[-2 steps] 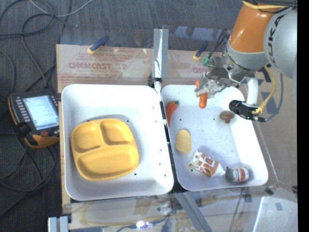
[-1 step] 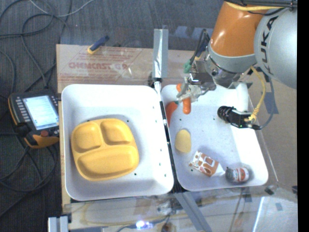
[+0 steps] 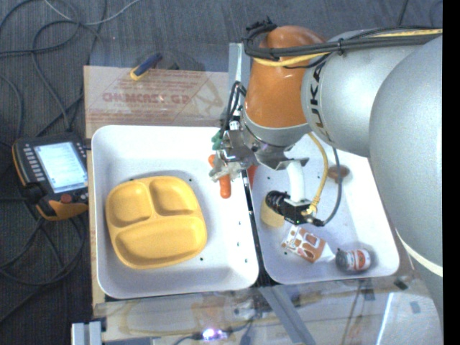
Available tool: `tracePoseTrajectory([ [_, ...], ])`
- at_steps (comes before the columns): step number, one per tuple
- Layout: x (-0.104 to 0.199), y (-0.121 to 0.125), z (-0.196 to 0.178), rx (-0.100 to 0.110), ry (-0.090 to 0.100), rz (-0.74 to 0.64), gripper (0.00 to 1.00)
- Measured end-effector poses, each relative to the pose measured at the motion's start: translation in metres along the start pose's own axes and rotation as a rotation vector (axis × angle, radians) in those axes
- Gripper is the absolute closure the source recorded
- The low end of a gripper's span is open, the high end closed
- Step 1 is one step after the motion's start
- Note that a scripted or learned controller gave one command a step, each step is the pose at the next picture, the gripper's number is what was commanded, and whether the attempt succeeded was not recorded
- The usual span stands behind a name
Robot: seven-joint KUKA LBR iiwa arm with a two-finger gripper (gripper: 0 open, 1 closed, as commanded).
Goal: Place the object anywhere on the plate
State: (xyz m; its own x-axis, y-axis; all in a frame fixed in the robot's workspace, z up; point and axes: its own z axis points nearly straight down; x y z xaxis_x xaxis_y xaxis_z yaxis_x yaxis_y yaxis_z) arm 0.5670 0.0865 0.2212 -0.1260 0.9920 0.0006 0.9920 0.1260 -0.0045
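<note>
While the yellow divided plate (image 3: 156, 221) lies in the left bin (image 3: 136, 142), the gripper (image 3: 225, 165) hangs over that bin's right edge with a small orange object (image 3: 225, 185) pinched between its fingers. Right of it, the other bin (image 3: 374, 214) holds a printed packet (image 3: 305, 244) and a small can (image 3: 353, 259).

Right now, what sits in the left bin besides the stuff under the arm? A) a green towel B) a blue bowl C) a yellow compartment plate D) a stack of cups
C: the yellow plate, moulded into three compartments, lies in the left bin, toward its near-left part; the small carton and the can lie in the right bin.
</note>
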Motion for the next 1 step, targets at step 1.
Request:
tracePoseTrajectory([
  [1, 0.0556, 0.009, 0.0787, 0.0, 0.001, -0.37, 1.0],
])
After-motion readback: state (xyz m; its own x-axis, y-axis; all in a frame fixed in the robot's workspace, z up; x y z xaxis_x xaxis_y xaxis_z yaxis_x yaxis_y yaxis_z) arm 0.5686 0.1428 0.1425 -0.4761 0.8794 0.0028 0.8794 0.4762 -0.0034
